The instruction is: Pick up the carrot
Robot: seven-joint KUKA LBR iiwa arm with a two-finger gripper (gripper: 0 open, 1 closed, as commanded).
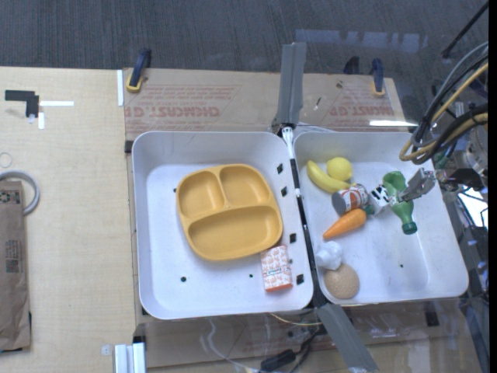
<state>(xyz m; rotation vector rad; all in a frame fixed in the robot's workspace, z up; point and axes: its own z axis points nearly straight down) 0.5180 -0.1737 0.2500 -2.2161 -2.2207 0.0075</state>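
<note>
- Right bin (435, 274): holds the clutter.
- Gripper (419, 185): near the bin's right wall, over the green bottle (404, 208); grip state cannot be told.
- Carrot (345, 223): left of gripper, beside can (351, 199). Approach across its long axis, avoiding the can.

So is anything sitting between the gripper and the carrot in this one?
Yes. The gripper is at the right bin's right side, above the green bottle. Between it and the carrot lie that bottle and a small black-and-white toy; a can is right beside the carrot's upper end.
</note>
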